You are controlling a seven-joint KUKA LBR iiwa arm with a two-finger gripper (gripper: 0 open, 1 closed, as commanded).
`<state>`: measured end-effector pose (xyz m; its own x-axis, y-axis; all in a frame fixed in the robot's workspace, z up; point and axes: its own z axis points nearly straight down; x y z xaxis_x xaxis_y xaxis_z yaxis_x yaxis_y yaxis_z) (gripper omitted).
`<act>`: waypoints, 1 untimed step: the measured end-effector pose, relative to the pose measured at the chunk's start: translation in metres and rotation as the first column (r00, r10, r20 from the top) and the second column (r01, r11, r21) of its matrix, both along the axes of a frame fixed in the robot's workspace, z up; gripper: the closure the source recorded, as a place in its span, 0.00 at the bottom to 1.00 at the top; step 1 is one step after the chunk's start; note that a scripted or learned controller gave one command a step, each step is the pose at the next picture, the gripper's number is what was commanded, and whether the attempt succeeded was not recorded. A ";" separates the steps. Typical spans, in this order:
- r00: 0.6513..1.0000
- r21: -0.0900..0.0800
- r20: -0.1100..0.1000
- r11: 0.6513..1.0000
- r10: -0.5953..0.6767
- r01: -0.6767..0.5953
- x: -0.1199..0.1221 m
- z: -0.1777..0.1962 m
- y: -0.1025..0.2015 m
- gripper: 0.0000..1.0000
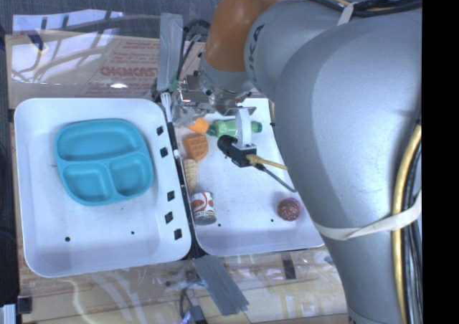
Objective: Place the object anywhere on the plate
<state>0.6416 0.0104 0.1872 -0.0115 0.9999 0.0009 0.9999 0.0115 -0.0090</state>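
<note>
My arm (344, 100) is grey, with an orange band (233, 29) above the wrist. Far to the left of my claw (208, 104) lies a light blue plate (105, 160) in a white bin (43, 244). Just below my claw are a small orange piece (199, 126), a green thing (224, 128) and a tan-orange waffle-patterned piece (195, 147). Lower sits a red-and-white can (204, 208); lower right, a brownish-red ball (289, 208).
</note>
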 end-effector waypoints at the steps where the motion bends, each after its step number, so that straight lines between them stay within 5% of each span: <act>1: 1.000 0.002 0.006 1.000 0.006 -0.006 -0.044 0.035 0.109 1.00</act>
<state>0.5976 0.1191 0.2221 -0.0173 0.9998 0.0032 0.9998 0.0174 -0.0031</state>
